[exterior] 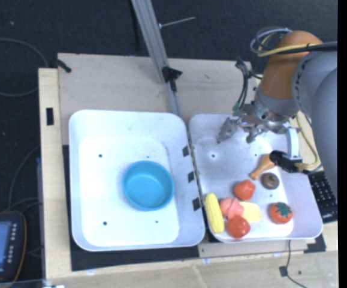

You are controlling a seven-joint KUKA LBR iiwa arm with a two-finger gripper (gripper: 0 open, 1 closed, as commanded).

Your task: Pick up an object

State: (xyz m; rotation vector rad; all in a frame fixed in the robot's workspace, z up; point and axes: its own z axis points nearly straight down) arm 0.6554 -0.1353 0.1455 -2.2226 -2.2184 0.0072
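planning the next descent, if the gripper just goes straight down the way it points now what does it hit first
Most likely bare floor of the right bin. The gripper hangs open over the bin's upper part, apart from the toy food clustered toward the near edge, such as the tomato. Depth is hard to judge from this slant.

A bowl (148, 185) lies in the left bin (89, 131); toy foods (239, 212), apparently touching, crowd the right bin's (206, 131) near edge.

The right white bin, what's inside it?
Inside the right bin sit play foods: yellow corn, three red tomatoes, a pink piece, a yellow piece, a brown mushroom and an orange-handled tool. The claw hovers over its far end.
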